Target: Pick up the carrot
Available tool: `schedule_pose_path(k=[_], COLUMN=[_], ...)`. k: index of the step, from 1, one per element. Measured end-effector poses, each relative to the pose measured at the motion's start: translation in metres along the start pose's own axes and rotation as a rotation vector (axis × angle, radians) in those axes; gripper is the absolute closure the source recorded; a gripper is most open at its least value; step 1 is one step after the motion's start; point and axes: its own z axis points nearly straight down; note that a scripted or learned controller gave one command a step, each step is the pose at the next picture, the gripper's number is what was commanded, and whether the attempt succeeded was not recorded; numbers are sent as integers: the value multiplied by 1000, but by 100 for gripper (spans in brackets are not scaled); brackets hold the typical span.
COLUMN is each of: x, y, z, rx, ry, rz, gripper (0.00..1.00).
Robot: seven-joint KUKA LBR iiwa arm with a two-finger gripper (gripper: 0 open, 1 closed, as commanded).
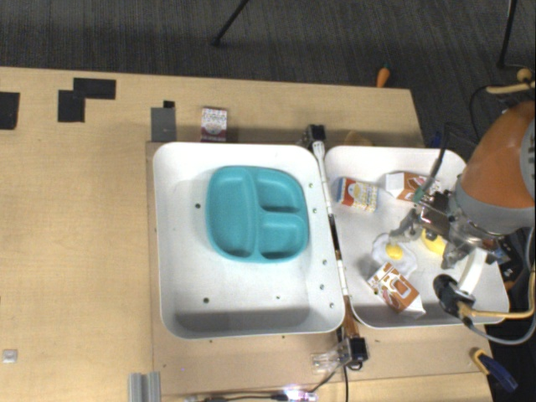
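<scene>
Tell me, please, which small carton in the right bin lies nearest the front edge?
The brown-and-white carton, at the right bin's front; the blue carton and the other brown one lie at the back.

Readable text: none | small blue-and-white printed carton (358, 194): print too small to read | brown-and-white printed packet (396, 288): markings blurred, unreadable

Two white bins: left bin (172, 249), right bin (356, 159). One teal divided plate (255, 212) in left bin. Three small cartons in right bin: one (358, 194) at 10 o'clock, one (404, 184) at 12, one (395, 288) at 6. One arm gripper (429, 222).
</scene>
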Motion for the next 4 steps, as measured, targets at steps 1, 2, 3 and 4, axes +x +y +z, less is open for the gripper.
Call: schedule_pose_path(k=[1, 2, 3, 4], x=[40, 42, -22, -88], y=[-24, -23, 7, 50], z=[9, -2, -78, -87], rx=[0, 0, -7, -7], ry=[1, 3, 1, -1], rz=[389, 374, 435, 207], gripper=[0, 100, 100, 100])
